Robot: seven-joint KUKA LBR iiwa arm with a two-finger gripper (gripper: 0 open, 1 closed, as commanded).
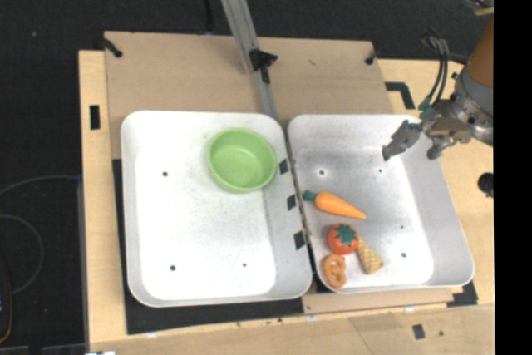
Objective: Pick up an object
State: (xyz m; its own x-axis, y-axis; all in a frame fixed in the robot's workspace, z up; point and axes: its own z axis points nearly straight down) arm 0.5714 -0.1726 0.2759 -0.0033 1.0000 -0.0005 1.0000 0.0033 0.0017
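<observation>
Hand (413,143) is seen spread open with nothing held, above the right bin (432,212) at its upper right edge. Toy carrot (336,204) lies down-left of the hand, well apart. A good grasp is judged to need fingers closed across the carrot's narrow width. Just below the carrot are clustered a tomato (342,239), a waffle cone (370,255) and a pretzel (333,269); these could be bumped. A green bowl (241,160) is left of the carrot in the other bin.

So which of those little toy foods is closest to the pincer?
The carrot, long and orange, lying topmost in the right bin.
</observation>
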